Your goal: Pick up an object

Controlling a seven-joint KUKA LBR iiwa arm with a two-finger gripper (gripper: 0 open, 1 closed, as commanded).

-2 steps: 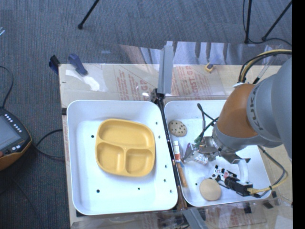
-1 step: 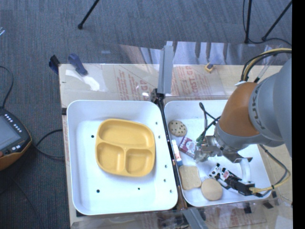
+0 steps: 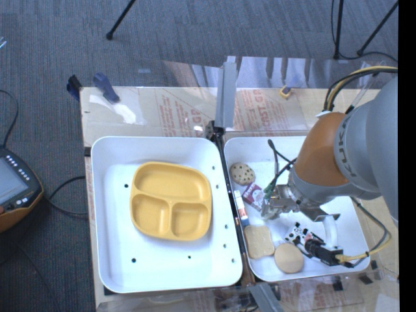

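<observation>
My gripper [image 3: 274,202] hangs low in the right bin [image 3: 351,216], near its middle. Just to its left lies a small red and white packet [image 3: 252,194], very close to the gripper or touching it. A chocolate-chip cookie [image 3: 242,173] rests farther back on the left. Along the bin's left wall lies a thin white tube with a red and blue end [image 3: 241,208]. At the front lie a square slice of toast [image 3: 259,241] and a round tan biscuit [image 3: 288,258]. A small black and white thing [image 3: 298,234] sits below the wrist.
The left bin [image 3: 107,174] holds a yellow three-compartment plate [image 3: 171,200]. A grey upright post [image 3: 225,99] stands behind the wall between the two bins. The arm's orange band and grey body cover the right bin's back right part.
</observation>
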